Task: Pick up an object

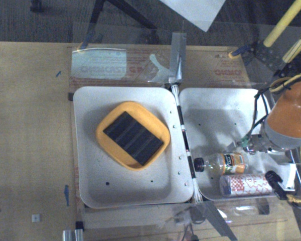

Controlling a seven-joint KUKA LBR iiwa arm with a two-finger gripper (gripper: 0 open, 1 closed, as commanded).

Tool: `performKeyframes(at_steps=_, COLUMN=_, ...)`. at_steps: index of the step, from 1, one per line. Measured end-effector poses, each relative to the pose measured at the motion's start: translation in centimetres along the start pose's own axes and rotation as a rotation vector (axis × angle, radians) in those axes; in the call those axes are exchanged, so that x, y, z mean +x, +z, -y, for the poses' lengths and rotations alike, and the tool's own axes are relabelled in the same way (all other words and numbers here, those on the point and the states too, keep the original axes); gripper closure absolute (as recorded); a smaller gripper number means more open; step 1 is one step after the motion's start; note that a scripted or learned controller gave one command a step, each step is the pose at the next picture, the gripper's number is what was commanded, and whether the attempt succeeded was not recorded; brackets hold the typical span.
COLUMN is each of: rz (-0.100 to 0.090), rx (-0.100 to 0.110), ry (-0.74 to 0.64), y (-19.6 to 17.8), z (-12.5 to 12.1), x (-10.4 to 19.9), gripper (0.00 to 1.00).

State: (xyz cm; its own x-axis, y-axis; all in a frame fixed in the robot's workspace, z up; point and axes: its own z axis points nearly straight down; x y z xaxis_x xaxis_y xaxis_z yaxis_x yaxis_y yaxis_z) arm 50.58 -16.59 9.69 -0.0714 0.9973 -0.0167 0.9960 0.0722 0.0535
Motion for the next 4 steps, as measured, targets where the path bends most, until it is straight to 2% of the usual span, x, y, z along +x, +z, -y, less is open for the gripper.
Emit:
performKeyframes(at_steps=1, rz=-0.027, rx=0.043, ry=-0.545, y=-6.8, z=-1.1, x=-4.0, gripper=0.0)
performKeyframes(at_steps=2, rz=-0.026, rx=0.038, ry=-0.576, y=0.9, z=-2.2, x=3.5, gripper=0.0)
performKeyframes(at_steps=3, rz=-0.032, rx=0.044, ry=-0.635, y=-8.9, z=-2.1, x=11.5, gripper=0.0)
performKeyframes(at_steps=4, rz=-0.024, rx=0.045, ry=-0.406, y=-6.6, z=-6.2, x=5.0, gripper=0.0)
